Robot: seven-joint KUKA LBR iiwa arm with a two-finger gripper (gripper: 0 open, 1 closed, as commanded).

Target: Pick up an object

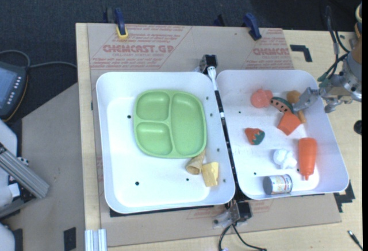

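Camera view. Gripper (315,100) over right bin (241,92), hard against its right rim near the top corner; arm enters from the right. Fingers spread, nothing between them; one dark finger (303,100) points left toward the toys.

Room: little on the rim side, bare white floor of the bin up and left of gripper. Left bin (115,129) well apart to the left, across the black divider (221,123).

Objects relative to gripper:
- orange block (290,123) just below-left, nearest
- brown piece (294,96) just beside fingertip, left
- watermelon slice (281,105) left, curved, dark rind, touching or next to the block
- pink ball (261,98) further left, round
- strawberry (254,136) below-left, red with green top, lying alone
- carrot (307,157) straight below, orange, long, near right rim
- white piece (281,157) beside carrot, left
- can (278,184) far below, lying on its side near bottom rim, silver with red label

Left bin: green divided plate (171,123), two yellow pieces (203,169) touching at its lower right corner.
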